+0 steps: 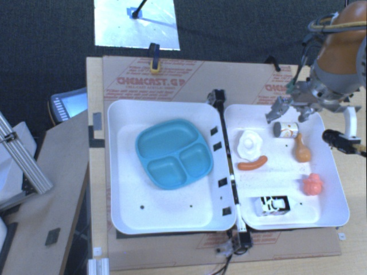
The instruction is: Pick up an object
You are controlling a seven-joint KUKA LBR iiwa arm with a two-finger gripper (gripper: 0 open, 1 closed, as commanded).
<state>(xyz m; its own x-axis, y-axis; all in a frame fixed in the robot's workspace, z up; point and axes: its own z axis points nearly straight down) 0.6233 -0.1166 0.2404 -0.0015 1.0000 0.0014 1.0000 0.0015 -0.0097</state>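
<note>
My gripper (289, 113) hovers over the back of the right bin (338, 211), open, with nothing between its fingers. Just below it lies a small grey and tan can (285, 129) on its side. Further in the same bin are a white rounded object (249, 144), an orange sausage (253, 163), an orange pear-shaped piece (301, 149), a pink lumpy toy (312, 184) and a black and white box (274, 204) near the front wall.
The left bin (123, 211) holds a blue divided plate (174, 152). A black-clipped divider (225, 153) runs between the two bins. A shiny metal sheet (136, 16) lies behind the bench, and a yellow clamp (155, 65) sits at the bench's back edge.
</note>
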